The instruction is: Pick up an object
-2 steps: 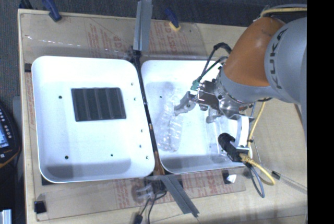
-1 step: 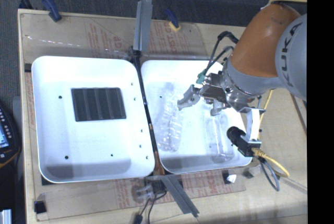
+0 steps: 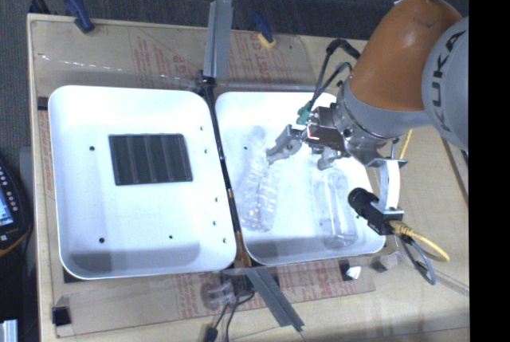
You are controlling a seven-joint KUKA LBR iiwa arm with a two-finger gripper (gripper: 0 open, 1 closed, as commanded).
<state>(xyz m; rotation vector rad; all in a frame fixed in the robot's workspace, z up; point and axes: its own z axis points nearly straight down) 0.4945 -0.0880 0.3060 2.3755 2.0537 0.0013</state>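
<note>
Hovering over the right bin (image 3: 239,113), the gripper (image 3: 307,149) is sitting in the centre-right of the frame, hanging from the grey arm (image 3: 406,53) with its orange band, which is reaching in from the right edge. The fingers (image 3: 283,147) are standing spread apart, one pointing toward the lower left, and nothing is lying between them.

Two clear plastic bottles are lying flat in that bin. One clear bottle (image 3: 259,185) is stretching along the bin's left side, from near the middle of the frame toward the bottom. The other clear bottle (image 3: 335,209) is lying toward the lower right of the bin, just below the gripper. Both are hard to trace against the white floor, being transparent.

The left bin (image 3: 72,173) is holding a dark ribbed rectangular panel (image 3: 150,159) in its upper middle.

By my reading, the approach step is in hand: the gripper is positioned above the bottles without a grasp yet. The next move is likely calling for a descent over one bottle, with the fingers straddling its body crosswise before closing; the smooth round plastic may be slipping or rolling aside if caught off-centre.
</note>
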